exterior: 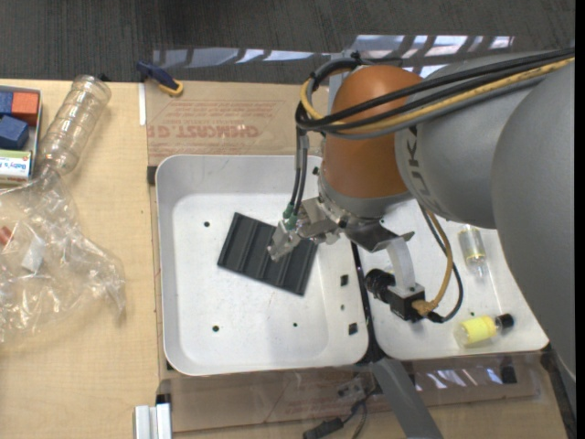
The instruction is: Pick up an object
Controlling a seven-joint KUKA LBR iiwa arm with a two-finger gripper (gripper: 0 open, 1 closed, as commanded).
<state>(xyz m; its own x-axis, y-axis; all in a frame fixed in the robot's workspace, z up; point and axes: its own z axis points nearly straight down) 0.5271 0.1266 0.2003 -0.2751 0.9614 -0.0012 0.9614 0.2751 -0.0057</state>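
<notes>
Camera view shows the gripper (285,241) low on the right part of a dark ribbed panel (256,250), lying flat in the left bin (183,337) at the frame's centre. I cannot tell how its end stands. The panel looks stiff, light and thin, so I judge an edge grasp is best.

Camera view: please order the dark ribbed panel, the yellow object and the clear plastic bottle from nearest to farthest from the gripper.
1. Dark ribbed panel, in the left bin, directly under the gripper.
2. Yellow object, in the right bin, near its front corner.
3. Clear plastic bottle, on the bench, far left.
</notes>
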